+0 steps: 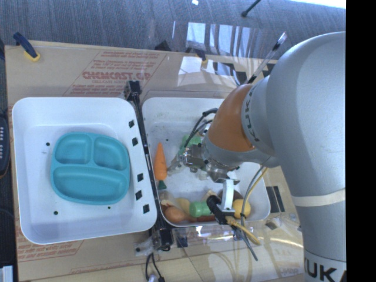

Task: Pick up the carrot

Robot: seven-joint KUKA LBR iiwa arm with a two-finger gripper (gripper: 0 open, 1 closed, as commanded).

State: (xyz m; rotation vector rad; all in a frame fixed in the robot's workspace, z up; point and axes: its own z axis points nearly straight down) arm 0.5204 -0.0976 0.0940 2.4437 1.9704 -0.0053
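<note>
The carrot (159,161) is orange with a small green tip at its near end. It lies lengthwise along the left wall of the right bin (170,113). My gripper (179,163) sits low in that bin, just right of the carrot and pointing toward it. The grey arm with its orange band (232,128) hangs over the bin's middle and hides much of the floor. Nothing is visibly held.
A teal divided plate (91,168) lies in the left bin (29,122). Several toy foods crowd the right bin's near edge: a brown piece (172,214), a green one (199,208), a yellow one (241,207). Another green piece (187,141) peeks out by the wrist. Cables (249,234) trail over the front rim.
</note>
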